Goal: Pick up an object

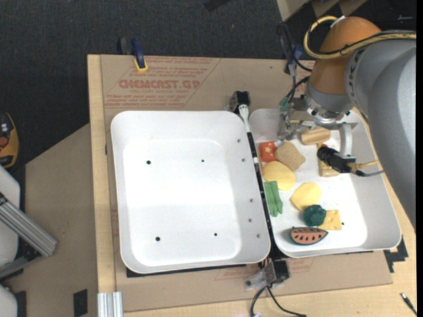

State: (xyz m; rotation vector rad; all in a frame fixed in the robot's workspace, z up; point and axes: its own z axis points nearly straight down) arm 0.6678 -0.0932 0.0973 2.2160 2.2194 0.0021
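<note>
- My claw (295, 125) hangs low over the far end of the right bin (377, 230), just beside a tan block (313, 136). Its tips are hidden among metal parts and wires, so I cannot tell how they stand, and I see nothing caught in them.
- The things I could take all lie in that right bin: a red tomato piece (268, 152) against the divider, a tan bread-like cube (290, 156) next to it, a pale yellow lump (279, 175), a rounder yellow lump (305, 195), a green pod (273, 198) along the bin's left wall, a dark green knob (314, 214) touching a yellow cheese wedge (332, 220), and a watermelon slice (308, 236) nearest the front edge.
- The left bin (132, 243) is smooth white plastic with rounded corners and a few small dark holes.
- The closest candidate, I judge, is the tan block or the bread-like cube; both have flat faces that should sit square between my tips.
- To do it well I would come straight down with the flat sides facing my tips, and keep off the bin's rear wall.
- The round yellow lumps look smooth and glossy and would likely squirt sideways if pinched off-centre.
- The pieces are crowded near the divider, so a sloppy descent could nudge the tomato piece or the cube instead of catching one.
- The desk (165, 84) under the bins is brown board with red printing.
</note>
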